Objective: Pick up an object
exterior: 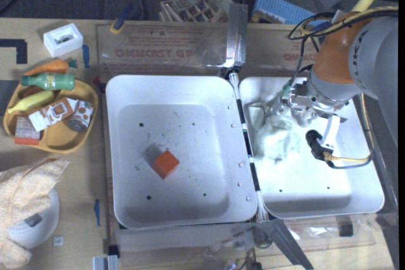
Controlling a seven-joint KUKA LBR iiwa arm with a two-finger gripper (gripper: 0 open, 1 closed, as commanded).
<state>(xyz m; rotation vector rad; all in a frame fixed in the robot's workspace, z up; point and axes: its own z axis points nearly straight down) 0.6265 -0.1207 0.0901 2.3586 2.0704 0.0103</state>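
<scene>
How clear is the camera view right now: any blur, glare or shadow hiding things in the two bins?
Camera view: the small orange block in the left white bin is sharp, with a short dark shadow to its upper left; the pale translucent clump in the right white bin is smeared and low-contrast against the white floor; the gripper beside it is blurred, fingers unreadable.

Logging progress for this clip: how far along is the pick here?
Nothing looks picked yet. The gripper is low in the right bin, at a pale crumpled object, though whether it has a grasp cannot be told. The orange block lies untouched in the left bin. Securing and lifting an object remains.
</scene>
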